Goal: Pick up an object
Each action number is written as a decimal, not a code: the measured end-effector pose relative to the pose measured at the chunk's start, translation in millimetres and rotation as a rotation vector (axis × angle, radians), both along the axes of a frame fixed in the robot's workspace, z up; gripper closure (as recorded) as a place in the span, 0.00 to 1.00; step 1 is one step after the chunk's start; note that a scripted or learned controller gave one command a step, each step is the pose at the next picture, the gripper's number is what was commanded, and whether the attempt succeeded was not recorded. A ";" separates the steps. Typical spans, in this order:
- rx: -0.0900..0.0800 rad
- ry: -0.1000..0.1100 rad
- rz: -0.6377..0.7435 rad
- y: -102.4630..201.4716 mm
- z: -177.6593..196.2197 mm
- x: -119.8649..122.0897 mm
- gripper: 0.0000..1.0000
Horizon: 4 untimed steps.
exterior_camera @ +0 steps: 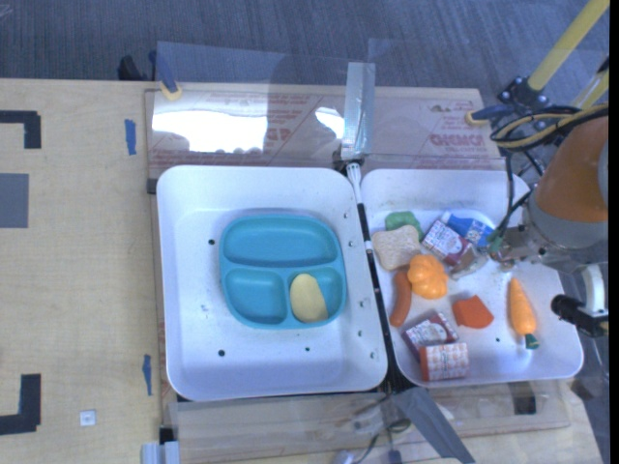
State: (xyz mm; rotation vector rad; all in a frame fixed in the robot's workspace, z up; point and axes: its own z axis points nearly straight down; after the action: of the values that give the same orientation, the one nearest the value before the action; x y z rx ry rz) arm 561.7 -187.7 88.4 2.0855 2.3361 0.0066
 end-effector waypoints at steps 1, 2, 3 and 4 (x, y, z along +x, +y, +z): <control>-0.001 -0.003 -0.001 -0.4 10.9 0.6 1.00; 0.003 0.001 -0.238 -4.7 0.2 45.6 1.00; 0.001 -0.004 -0.236 -4.6 11.9 47.1 1.00; 0.001 -0.002 -0.237 -4.8 11.0 46.6 0.00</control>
State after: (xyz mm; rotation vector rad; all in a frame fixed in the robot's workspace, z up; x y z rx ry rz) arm 608.3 -192.4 99.4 2.3458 2.0720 0.0078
